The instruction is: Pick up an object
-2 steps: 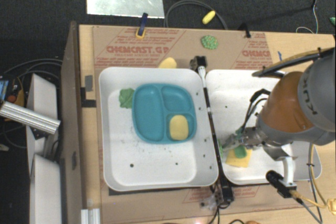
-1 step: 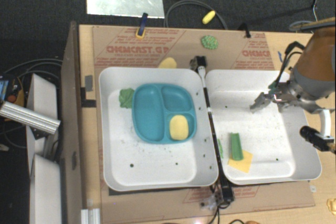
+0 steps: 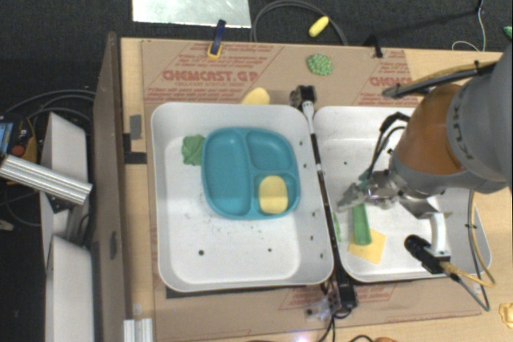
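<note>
Near edge of right bin (image 3: 449,272): one yellow wedge (image 3: 368,247), one green stick (image 3: 361,225) touching it. Just above, gripper (image 3: 358,197), fingers slightly apart, clamped on nothing. Left bin (image 3: 172,252): one teal tray (image 3: 240,172), yellow piece (image 3: 273,194) inside.

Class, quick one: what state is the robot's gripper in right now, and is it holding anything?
Gripper: low in the right bin, just above the green stick; open or shut cannot be told, and nothing shows between its fingers.
</note>
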Robot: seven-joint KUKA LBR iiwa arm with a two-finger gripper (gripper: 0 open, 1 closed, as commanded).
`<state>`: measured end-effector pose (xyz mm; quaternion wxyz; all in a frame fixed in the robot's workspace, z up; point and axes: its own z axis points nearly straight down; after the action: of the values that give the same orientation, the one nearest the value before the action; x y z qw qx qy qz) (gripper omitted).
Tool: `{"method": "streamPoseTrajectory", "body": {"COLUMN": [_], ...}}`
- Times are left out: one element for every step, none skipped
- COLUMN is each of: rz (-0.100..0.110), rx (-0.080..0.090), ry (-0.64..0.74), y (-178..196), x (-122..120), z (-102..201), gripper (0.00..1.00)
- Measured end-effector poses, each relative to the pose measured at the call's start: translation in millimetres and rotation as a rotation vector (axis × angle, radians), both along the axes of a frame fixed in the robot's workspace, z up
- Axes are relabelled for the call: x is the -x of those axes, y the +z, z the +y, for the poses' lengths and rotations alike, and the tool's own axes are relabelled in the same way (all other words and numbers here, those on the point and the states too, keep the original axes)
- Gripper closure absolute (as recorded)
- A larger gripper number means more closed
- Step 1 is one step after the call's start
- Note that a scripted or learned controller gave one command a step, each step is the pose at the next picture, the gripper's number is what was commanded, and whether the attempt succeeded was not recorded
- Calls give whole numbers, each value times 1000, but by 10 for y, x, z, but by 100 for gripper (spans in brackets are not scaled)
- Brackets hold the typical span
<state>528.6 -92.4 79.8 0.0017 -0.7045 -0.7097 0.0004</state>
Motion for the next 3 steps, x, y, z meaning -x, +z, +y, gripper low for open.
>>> {"method": "streamPoseTrajectory", "body": {"rz": [-6,-15,-8], "rx": [2,2,2], "ry": [-3,1,-2], "y": [150,1198,1477], "x": [-24,-149,-260], "z": [-34,270,291], "gripper": [100,100,100]}}
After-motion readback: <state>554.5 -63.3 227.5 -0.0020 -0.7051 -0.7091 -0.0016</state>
